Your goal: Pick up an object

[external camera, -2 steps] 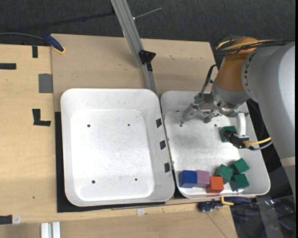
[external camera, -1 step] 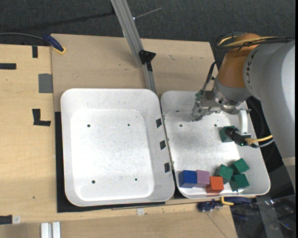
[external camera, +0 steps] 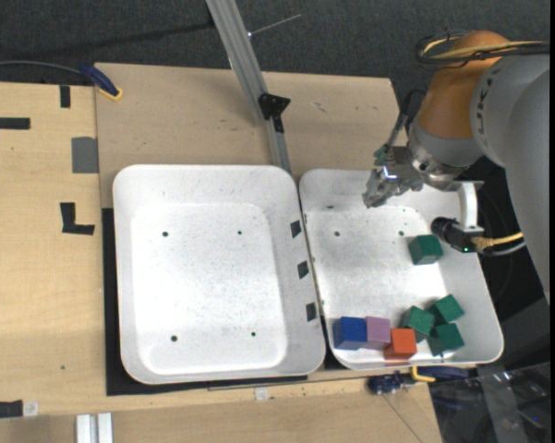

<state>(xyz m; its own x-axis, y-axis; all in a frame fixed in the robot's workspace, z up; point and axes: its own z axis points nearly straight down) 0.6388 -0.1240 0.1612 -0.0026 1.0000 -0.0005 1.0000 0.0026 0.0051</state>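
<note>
1. Two shallow white bins are seen side by side on the bench (external camera: pixel 194 109); the left bin (external camera: pixel 129 247) lies towards the middle of the bench, and the right bin (external camera: pixel 328 247) is set at the bench's right edge.
2. The arm (external camera: pixel 499 90) is seen reaching in from the right, its orange band (external camera: pixel 452 81) above the wrist.
3. The gripper (external camera: pixel 380 192) is held over the far edge of the right bin, near its far right corner. Whether the jaws are wide or narrow cannot be told, and nothing is seen between them.
4. A lone green block (external camera: pixel 426 248) is found by the right wall of the right bin, about midway along it, well apart from the gripper.
5. A cluster of blocks is gathered along the near edge of the right bin. A blue block (external camera: pixel 351 330) is placed leftmost, with a lilac block (external camera: pixel 378 329) touching it on the right and an orange block (external camera: pixel 403 342) just beside that.
6. Three further green blocks are grouped in the near right corner: one (external camera: pixel 418 320) just above the orange block, one (external camera: pixel 449 308) nearer the right wall, and one (external camera: pixel 446 339) closest to the corner.
7. A slanted metal bar (external camera: pixel 245 53) is seen crossing the far edge of the bench, ending between the two bins.
</note>
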